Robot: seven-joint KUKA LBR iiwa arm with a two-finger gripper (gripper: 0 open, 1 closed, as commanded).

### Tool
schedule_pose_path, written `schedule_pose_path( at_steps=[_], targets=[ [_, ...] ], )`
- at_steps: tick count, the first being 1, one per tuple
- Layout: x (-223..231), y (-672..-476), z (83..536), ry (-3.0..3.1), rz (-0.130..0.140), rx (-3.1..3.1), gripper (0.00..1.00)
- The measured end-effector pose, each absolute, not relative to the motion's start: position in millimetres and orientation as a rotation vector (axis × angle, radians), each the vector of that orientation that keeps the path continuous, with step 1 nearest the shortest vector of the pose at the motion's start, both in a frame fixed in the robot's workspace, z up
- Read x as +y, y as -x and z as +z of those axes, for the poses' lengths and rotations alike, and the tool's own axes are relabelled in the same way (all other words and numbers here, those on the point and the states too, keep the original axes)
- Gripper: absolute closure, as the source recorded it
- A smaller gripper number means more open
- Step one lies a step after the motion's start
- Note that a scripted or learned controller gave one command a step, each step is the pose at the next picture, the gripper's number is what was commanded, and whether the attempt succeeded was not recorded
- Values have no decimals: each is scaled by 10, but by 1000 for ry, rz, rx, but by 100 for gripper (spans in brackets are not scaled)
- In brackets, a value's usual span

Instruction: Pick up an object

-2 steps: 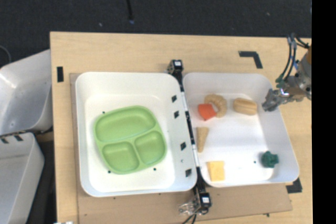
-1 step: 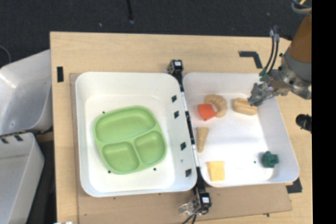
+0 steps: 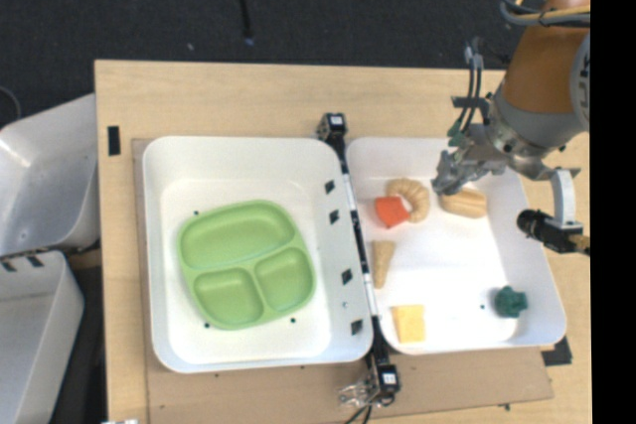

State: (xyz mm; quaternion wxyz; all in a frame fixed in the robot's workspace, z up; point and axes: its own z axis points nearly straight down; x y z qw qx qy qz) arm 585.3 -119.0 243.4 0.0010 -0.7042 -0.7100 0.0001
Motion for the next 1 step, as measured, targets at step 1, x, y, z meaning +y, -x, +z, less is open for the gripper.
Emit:
schedule_pose_path(
  at_steps=[1],
  targets=[
    [-592, -5960, 2469, 2210, 0, -2229, 100]
  ],
)
